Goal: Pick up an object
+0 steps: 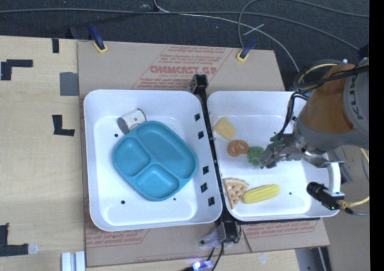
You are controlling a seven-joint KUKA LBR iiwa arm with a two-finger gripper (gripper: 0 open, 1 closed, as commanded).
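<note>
The right bin [264, 99] holds a yellow cheese wedge [225, 128], an orange pretzel-like ring [237, 147], a green broccoli piece [255, 154], a waffle slice [235, 190] and a yellow corn cob [260, 193]. My gripper [270, 156] hangs low in this bin, just right of the green piece and close to touching it. Its dark fingers point left and down. Nothing shows between them.
The left bin [96, 144] carries a blue divided tray [155, 159] and a small grey and white can [131, 120] lying by its upper left. A black divider clip [200, 84] sits between the bins. Cables cross the dark floor behind.
</note>
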